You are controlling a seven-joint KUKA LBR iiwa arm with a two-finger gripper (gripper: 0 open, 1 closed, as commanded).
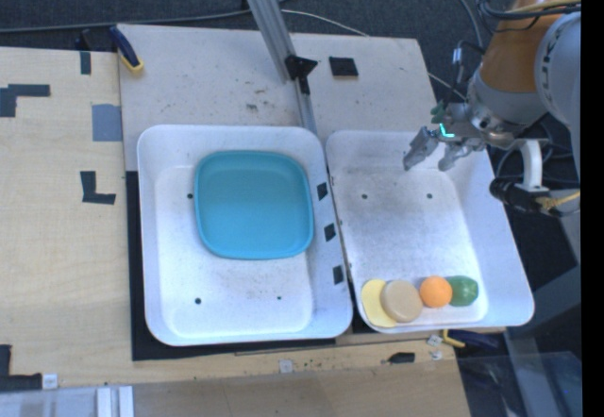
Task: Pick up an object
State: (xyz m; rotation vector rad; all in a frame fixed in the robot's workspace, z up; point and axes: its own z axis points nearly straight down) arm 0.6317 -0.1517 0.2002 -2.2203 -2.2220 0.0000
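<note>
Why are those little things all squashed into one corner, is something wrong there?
Nothing looks broken or spilled. The yellow disc, tan disc, orange ball and green ball sit bunched along the right bin's near edge. The tool hovers open, apart from them.

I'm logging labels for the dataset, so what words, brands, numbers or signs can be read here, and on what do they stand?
None can be read.
Blue plate in the left bin: plain, no print.
Right bin and the four small objects along its near edge: no marks legible.
Gripper: a small cyan light, no text.
Dark tape patches on the bench: blank.
</note>
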